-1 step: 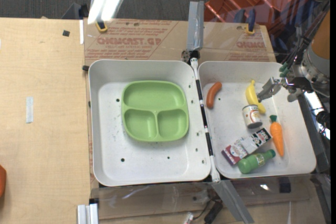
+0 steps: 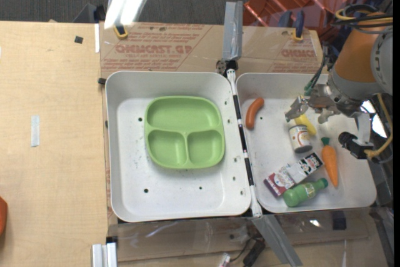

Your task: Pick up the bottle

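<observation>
At the bottom right of the frame, a green bottle (image 2: 305, 192) lies on its side in the right bin (image 2: 269, 153), touching a small carton (image 2: 292, 174). Above them lie a carrot (image 2: 330, 162) and a small jar (image 2: 300, 136). Higher up, the gripper (image 2: 310, 110) hangs with its fingers spread apart over a yellow thing (image 2: 302, 120), holding nothing.

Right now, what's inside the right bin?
In the right bin: a hot dog, small bottle, carrot, carton and green bottle. The gripper covers the small bottle's top end.

plate (image 2: 185, 132) in left bin (image 2: 119, 153), bottle (image 2: 300, 137) in right bin (image 2: 269, 153)
</observation>
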Controlling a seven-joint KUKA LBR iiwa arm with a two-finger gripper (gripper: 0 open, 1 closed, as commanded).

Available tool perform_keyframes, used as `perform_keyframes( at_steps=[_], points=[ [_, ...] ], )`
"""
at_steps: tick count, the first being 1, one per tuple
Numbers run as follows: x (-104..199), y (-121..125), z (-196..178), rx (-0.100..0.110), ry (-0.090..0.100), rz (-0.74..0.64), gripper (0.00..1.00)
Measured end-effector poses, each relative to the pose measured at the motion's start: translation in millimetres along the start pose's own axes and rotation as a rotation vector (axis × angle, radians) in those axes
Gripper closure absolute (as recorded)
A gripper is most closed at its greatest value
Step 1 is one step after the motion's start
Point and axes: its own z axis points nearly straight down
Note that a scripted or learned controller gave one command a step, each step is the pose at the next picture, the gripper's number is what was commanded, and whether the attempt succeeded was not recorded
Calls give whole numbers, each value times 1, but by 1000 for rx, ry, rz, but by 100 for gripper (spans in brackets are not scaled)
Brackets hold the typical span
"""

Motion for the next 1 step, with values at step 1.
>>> perform_keyframes(
  at_steps=[1],
  points=[
    [-33,-39,11,0,0,-8,0]
  ],
)
